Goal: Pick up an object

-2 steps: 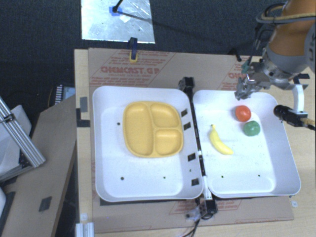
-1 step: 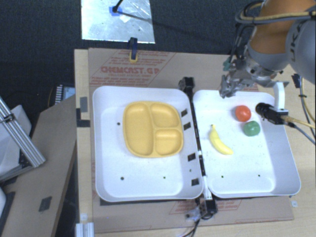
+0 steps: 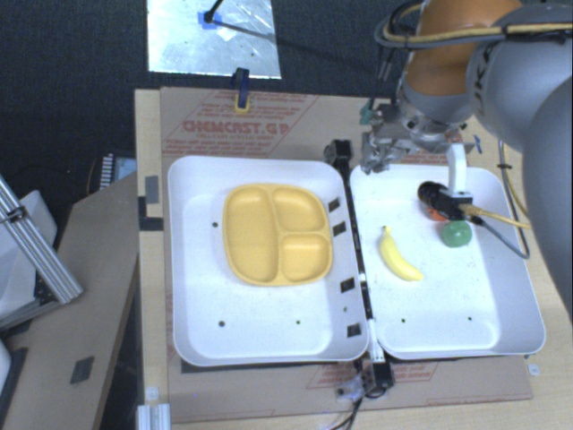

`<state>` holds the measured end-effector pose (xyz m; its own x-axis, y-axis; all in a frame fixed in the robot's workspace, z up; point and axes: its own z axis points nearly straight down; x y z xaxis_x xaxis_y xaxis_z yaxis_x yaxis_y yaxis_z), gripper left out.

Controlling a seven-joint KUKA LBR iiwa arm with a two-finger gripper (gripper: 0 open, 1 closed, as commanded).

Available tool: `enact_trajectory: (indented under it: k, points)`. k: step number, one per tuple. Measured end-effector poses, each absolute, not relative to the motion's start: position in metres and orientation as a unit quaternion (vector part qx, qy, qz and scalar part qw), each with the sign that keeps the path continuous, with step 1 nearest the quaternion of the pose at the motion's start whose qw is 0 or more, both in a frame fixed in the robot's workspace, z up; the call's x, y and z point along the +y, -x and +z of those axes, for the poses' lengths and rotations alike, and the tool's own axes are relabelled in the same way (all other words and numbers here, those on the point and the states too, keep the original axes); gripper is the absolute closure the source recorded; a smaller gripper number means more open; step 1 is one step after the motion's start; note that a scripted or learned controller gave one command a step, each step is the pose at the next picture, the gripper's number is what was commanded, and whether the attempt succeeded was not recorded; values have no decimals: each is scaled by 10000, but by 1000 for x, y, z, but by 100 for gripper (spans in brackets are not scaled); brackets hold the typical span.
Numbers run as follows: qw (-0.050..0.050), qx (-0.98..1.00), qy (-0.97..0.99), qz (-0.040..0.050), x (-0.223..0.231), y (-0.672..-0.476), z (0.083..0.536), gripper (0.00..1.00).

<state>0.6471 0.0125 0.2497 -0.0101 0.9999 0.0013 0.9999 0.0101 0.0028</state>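
Nearest the camera there's a small tangle of wires [image 3: 363, 385] at the front edge of the surface [image 3: 150, 276], right where my two white bins meet.

The right bin [image 3: 448, 316] holds the stuff worth grabbing. There's one banana [image 3: 398, 256] lying flat toward the left-middle, stem end pointing away from the camera. A bit farther back and to the right is one green round thing [image 3: 455, 234]. Just behind that is one orange thing [image 3: 435, 211], mostly tucked under my own hardware, so I can't say what it is.

The left bin [image 3: 204, 316] has one yellow plate [image 3: 276, 234] with three compartments, sitting about in the middle. A few small black clips [image 3: 347, 285] run along the seam between the bins; they're too small to count reliably.

My jaws hang over the far left corner of the right bin, near the rim and well apart from the banana. They're tiny and cluttered from this angle, so I honestly can't tell whether they're open or closed. My arm [image 3: 528, 88] gets cut off by the frame edge.

Farthest back are one cardboard sheet [image 3: 269, 119] with red print, one blue-and-yellow clamp [image 3: 241, 90] and one shiny panel [image 3: 213, 23].
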Motion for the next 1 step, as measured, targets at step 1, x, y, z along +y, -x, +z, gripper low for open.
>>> enact_trajectory:
  k: [1]
  points:
    - [2, 7108, -7034, 18, 67, -648, 248, 100]
